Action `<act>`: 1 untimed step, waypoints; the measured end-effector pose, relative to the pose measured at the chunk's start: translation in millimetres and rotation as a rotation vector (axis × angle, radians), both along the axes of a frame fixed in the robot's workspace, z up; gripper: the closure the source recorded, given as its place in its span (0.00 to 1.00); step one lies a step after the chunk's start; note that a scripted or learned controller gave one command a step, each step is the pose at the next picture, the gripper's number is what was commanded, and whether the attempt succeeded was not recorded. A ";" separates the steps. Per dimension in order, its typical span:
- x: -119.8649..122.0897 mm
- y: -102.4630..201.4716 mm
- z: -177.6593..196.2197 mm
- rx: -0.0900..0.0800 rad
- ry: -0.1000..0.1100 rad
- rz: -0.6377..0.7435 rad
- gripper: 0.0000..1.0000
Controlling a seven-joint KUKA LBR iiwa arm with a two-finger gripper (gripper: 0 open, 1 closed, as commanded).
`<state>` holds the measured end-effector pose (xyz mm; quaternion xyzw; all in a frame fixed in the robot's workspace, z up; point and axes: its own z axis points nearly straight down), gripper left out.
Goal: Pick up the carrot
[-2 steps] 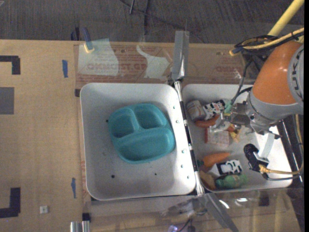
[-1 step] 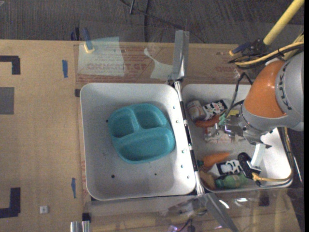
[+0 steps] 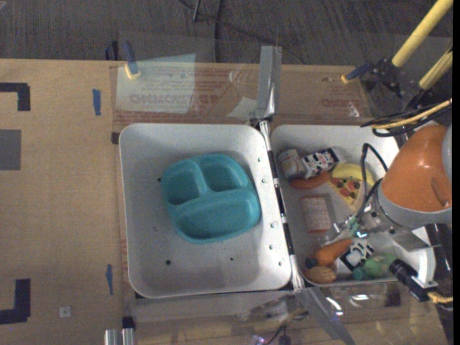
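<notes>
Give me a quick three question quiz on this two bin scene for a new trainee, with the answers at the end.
1. True or false: the teal divided plate lies in the left bin.
2. Which bin holds the carrot?
A. left bin
B. right bin
C. neither
3. Fill in: the gripper hangs over the ____ bin, close to the carrot.

Key: 1 true; 2 B; 3 right.

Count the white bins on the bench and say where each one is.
2. The left bin holds a teal divided plate. The right bin holds the carrot among other small toy foods, with the gripper over it.
</notes>
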<state>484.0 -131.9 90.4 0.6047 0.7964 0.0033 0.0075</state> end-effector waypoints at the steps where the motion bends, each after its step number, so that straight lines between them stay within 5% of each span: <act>1: 0.8 -7.4 -0.1 0.004 -0.003 -0.199 0.00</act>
